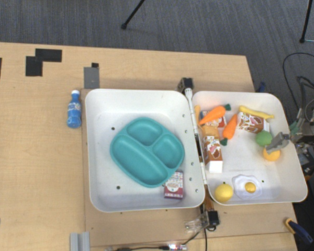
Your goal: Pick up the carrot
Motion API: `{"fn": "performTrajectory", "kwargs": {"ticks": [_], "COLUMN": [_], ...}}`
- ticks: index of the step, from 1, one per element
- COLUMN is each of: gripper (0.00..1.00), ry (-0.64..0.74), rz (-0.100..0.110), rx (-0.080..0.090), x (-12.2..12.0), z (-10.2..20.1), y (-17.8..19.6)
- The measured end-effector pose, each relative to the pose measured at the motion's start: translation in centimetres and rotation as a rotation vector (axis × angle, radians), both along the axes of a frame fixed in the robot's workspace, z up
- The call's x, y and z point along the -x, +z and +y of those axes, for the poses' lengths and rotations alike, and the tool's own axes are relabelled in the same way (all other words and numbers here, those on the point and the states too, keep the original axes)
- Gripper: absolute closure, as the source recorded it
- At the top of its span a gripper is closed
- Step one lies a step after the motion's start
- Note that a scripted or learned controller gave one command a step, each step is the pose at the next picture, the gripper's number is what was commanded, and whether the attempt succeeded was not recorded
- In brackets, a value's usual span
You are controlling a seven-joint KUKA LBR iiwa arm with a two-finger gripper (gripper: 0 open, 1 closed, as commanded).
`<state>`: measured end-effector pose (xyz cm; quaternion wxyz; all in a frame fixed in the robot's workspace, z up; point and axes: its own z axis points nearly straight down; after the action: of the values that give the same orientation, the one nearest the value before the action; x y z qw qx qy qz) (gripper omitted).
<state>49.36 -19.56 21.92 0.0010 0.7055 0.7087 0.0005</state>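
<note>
Two orange carrots lie in the right bin (288, 190) near its upper left corner. One carrot (213, 114) lies slanted with its green top to the upper right. The second carrot (230, 127) lies just below and to the right of it, almost upright in the view. My gripper (278, 140) sits low at the bin's right side, above an orange-yellow fruit (271, 155) and beside a green ball (262, 137). It is well to the right of both carrots. Nothing is visibly held.
The right bin also holds a brown-and-white carton (213, 149), a snack box with a banana (254, 120), a lemon (224, 192) and a fried egg toy (247, 186). The left bin (97, 140) holds a teal divided plate (146, 150) and a small carton (174, 184). A blue bottle (74, 109) lies on the bench.
</note>
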Motion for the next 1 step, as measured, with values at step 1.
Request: {"fn": "performTrajectory", "kwargs": {"ticks": [1], "gripper": [0.00], "ry": [0.005], "rz": [-0.002], "rx": [0.000], "x": [-1.15], "z": [4.44], "y": [-12.99]}}
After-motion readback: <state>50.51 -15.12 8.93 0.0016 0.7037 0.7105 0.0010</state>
